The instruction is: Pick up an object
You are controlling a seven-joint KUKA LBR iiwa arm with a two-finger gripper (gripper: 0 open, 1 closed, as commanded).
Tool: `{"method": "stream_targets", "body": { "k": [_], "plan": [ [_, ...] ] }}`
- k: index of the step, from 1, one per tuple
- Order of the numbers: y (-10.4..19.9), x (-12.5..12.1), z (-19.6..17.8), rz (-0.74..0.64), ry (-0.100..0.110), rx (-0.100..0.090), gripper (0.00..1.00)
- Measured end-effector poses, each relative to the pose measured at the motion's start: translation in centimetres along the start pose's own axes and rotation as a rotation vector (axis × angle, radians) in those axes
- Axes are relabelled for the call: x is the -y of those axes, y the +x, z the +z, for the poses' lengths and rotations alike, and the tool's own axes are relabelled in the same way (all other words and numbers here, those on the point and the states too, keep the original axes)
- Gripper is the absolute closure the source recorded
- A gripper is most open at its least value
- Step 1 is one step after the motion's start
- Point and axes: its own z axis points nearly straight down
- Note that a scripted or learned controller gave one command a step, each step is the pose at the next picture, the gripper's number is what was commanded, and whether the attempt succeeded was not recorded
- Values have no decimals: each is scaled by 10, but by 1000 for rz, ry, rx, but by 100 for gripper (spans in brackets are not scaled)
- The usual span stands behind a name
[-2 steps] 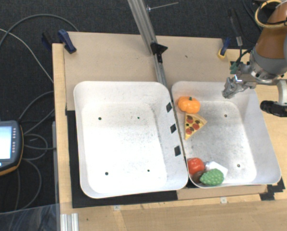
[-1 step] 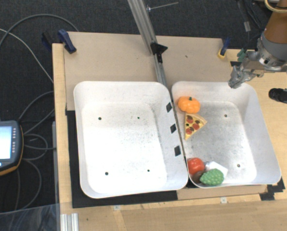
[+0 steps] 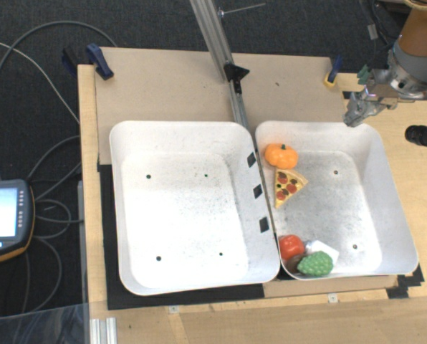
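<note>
Hovering at the far right corner of the right bin (image 3: 385, 192): the gripper (image 3: 355, 115), hung just above the rim, nothing between its fingers. Open or closed? Impossible to tell from this slant, the tips too small and blurred.

Down in that right bin, all the candidates, crowded along its left wall. Farthest back, a small orange pumpkin (image 3: 281, 155). Just in front of it and nearly touching, a pizza slice (image 3: 287, 187) lying flat. Then a gap, and in the near left corner a tight cluster: a red tomato (image 3: 291, 246), a green bumpy piece (image 3: 315, 264), and a white scrap (image 3: 322, 249) tucked between them. Over in the left bin (image 3: 178, 206), only dots and scuffs on the floor.

Reads as the approach step, then: arm in from the right, nothing chosen yet, no descent begun.

Next move, by the look of it: a travel leftward and nearer across the bin, then a drop over one item. Pumpkin probably the kindest target, rounded and standing proud of the floor, though close to the wall and to the pizza slice. Flat slice likely hard to pinch. Near-corner cluster risky, three things touching and the bin wall curving up beside them.
</note>
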Motion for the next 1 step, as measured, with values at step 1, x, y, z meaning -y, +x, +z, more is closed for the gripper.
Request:
{"method": "stream_targets", "body": {
  "k": [1],
  "plan": [
    [62, 9, 4, -5, 8, -5, 100]
  ]
}}
